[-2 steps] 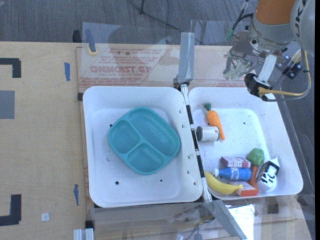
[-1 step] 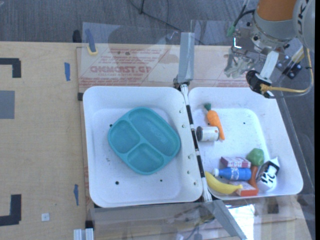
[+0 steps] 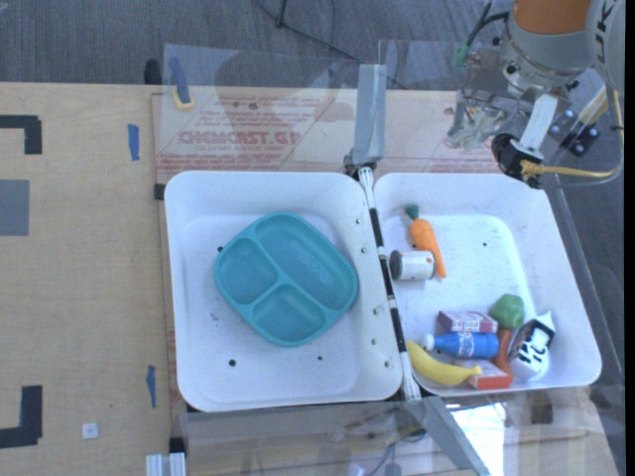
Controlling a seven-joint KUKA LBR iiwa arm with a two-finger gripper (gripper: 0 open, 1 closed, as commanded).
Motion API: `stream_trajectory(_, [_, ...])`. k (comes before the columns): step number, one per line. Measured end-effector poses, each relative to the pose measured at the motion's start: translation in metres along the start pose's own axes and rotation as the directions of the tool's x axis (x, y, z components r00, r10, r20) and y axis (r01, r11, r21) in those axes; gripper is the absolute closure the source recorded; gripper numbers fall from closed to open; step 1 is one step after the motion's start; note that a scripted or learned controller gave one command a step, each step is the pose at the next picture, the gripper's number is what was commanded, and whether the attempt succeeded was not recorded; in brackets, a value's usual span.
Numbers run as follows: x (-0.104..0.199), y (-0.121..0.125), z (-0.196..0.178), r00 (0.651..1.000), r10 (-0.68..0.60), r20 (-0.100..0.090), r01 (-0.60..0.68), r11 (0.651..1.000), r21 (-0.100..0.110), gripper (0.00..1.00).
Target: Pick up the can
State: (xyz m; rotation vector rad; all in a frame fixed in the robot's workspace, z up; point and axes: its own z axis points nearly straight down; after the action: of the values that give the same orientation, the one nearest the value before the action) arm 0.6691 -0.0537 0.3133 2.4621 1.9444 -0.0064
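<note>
While the arm (image 3: 556,8) hangs above the table's far right corner, its hand (image 3: 474,117) sits just beyond the far edge of the right bin (image 3: 571,286); whether it is open or closed cannot be told. Two white bins lie side by side. One teal divided plate (image 3: 286,278), with three compartments, lies in the middle of the left bin (image 3: 189,296). One small can (image 3: 412,265) lies on its side near the right bin's left wall, touching one toy carrot (image 3: 426,241) just beyond it. Along that bin's near edge cluster one banana (image 3: 439,366), one blue bottle (image 3: 466,345), one small maroon box (image 3: 466,321), one green toy vegetable (image 3: 507,309) and one black-and-white object (image 3: 532,346).
</note>
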Motion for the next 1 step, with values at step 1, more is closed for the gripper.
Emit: stream_trajectory(1, [0.0005, 0.0009, -0.01, 1.0, -0.002, 0.002, 0.002, 1.0, -0.002, 1.0])
